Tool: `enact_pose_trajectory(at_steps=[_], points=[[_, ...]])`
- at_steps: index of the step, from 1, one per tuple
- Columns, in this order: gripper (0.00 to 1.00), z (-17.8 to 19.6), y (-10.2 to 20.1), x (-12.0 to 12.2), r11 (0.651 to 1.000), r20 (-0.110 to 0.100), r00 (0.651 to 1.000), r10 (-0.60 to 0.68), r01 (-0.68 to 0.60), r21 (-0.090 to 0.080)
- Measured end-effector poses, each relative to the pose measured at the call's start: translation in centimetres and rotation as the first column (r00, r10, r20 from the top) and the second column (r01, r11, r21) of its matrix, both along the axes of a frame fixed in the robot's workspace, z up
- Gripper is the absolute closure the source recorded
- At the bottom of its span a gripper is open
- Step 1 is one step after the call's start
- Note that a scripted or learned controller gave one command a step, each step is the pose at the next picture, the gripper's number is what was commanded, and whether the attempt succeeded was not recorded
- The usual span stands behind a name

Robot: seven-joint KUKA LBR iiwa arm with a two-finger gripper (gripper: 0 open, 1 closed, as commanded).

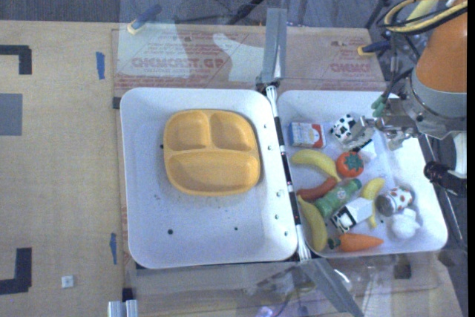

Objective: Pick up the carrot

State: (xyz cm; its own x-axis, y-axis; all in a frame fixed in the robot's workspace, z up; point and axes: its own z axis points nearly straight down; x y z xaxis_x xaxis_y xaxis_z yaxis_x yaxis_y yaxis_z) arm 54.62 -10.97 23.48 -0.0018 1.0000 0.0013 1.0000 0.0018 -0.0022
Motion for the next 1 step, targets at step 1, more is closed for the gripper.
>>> enact_pose_trajectory(at_steps=[1], points=[[0.00,0.01,-8.80,-1.23,0.966,0.005,0.966,-0.258,0.258,-0.003]])
